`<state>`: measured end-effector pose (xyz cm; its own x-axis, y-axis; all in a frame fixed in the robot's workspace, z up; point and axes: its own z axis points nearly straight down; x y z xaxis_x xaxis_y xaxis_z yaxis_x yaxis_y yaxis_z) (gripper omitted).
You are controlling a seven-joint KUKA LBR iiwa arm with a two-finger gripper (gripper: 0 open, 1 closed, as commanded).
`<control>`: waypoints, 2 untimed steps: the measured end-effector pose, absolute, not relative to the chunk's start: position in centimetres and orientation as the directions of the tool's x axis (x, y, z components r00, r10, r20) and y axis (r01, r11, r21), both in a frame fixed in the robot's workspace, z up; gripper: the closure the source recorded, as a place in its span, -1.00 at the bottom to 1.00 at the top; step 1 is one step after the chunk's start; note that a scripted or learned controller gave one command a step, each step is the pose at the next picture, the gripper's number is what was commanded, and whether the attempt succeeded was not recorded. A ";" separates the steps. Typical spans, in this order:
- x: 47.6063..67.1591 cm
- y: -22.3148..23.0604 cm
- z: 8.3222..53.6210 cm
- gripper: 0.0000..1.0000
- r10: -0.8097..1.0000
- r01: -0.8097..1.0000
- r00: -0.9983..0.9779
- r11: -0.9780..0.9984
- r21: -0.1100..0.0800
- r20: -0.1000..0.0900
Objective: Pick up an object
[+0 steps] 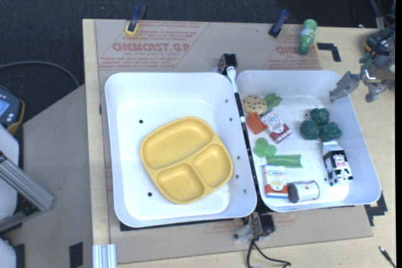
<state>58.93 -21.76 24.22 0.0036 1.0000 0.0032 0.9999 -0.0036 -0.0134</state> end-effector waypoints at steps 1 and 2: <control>59.2 -21.7 25.0 -1.00 1.000 1.000 0.000 0.000 0.000 0.000; 59.8 -21.1 20.3 -1.00 1.000 1.000 -0.001 0.001 -0.005 0.002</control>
